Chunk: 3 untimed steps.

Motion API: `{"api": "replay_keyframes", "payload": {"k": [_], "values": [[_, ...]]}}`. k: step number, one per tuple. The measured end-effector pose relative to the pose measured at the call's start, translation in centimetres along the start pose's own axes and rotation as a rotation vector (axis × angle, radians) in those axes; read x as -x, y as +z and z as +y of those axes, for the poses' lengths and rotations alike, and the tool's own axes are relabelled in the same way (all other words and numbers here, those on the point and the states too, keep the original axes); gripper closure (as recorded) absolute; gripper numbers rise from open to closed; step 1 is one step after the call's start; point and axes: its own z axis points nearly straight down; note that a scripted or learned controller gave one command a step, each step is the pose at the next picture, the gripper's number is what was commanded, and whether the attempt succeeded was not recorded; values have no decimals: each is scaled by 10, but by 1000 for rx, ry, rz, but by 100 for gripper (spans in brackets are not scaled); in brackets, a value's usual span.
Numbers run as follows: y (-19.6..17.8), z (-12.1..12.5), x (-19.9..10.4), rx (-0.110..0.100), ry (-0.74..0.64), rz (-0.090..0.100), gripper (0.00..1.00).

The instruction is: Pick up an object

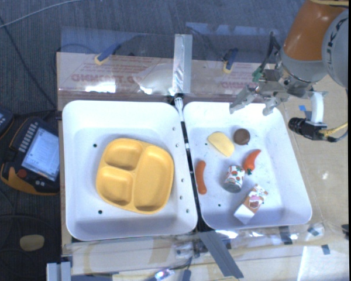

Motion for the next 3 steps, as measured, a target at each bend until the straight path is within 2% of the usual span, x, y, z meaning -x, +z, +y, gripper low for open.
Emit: {"api": "replay_keyframes", "payload": {"k": [1, 2, 3], "values": [[142, -45, 14, -2, 137, -2, 0], [161, -31, -8, 10, 202, -3, 0], [151, -29, -10, 13, 202, 1, 100]]}}
